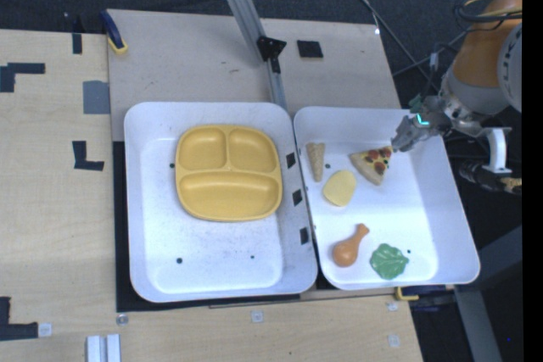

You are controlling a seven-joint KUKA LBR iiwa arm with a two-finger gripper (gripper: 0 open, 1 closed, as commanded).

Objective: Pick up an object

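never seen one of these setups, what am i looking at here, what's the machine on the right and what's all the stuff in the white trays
This is one picture from a fixed camera above a bench, looking down at a slant. The machine at the right is a robot arm, grey with an orange band, ending in a two-finger gripper for picking things up.

Two shallow white bins sit side by side. The left bin holds a yellow divided plate. The right bin holds toy food: a pizza slice, a pale wedge, a yellow round piece, a drumstick and a green leafy piece.

The gripper hovers just beside the pizza slice, at the bin's upper right. Nothing visibly sits between its fingers.
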